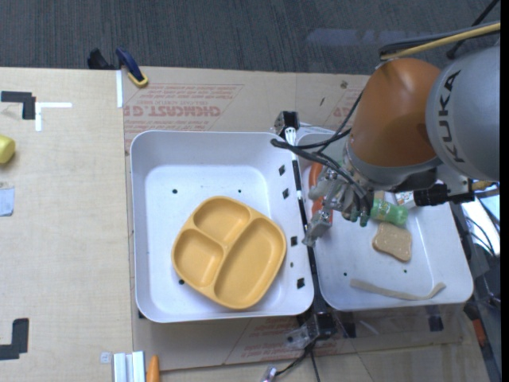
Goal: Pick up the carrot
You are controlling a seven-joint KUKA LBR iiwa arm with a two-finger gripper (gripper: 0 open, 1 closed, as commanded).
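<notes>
The carrot [316, 175] is an orange stick lying along the left wall of the right bin [413, 297], and the arm partly covers it. My gripper [328, 210] hangs low over the carrot's near end, at the left side of that bin. The grey arm with its orange band [394, 114] hides much of the bin's back half.
A yellow divided plate [229, 251] lies in the left bin [159, 213]. The right bin also holds a bread slice [394, 242], a green packet [390, 211] and a pale strip [398, 290] near its front. A yellow object [5, 148] sits far left on the bench.
</notes>
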